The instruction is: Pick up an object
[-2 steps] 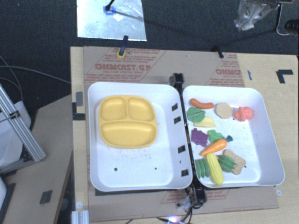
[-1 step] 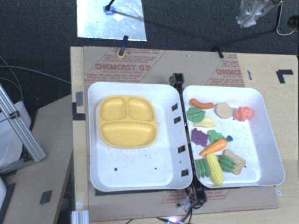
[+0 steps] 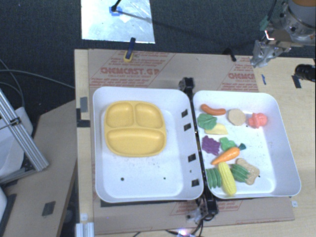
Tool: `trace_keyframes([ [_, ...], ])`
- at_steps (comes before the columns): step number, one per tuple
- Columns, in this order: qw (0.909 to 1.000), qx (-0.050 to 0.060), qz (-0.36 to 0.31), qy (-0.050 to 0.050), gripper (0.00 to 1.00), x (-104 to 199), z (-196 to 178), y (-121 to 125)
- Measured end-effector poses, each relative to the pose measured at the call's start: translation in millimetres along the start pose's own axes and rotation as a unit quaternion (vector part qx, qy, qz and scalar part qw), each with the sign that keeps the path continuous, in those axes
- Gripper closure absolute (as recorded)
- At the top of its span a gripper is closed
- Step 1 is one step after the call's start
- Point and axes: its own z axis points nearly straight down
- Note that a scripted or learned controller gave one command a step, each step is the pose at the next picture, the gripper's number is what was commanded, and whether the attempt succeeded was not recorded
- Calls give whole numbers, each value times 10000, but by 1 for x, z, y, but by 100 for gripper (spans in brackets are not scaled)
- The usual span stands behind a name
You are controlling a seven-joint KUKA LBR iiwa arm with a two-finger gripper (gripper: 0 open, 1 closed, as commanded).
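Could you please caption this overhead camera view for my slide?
Gripper hovers beyond the right bin of toy food; yellow tray in the left bin.

Both white bins [image 3: 276, 132] look like smooth, slightly glossy plastic; the yellow divided plate [image 3: 134, 128] is matt plastic; the toy foods [image 3: 227, 154] seem smooth moulded plastic; the table [image 3: 54, 147] reads as pale matt wood.

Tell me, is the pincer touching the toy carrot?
Apart. The camera view shows the pincer up beyond the right bin's far rim, with the carrot lying inside the bin.
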Motion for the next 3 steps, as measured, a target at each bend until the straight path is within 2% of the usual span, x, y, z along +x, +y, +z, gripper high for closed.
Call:
trace_keyframes([
  [1,10000,-2,-33,12,100,5,221,1],
  [2,10000,-49,-33,11,100,28,193,-65],
  [3,10000,-48,-58,15,100,66,189,-112],
])
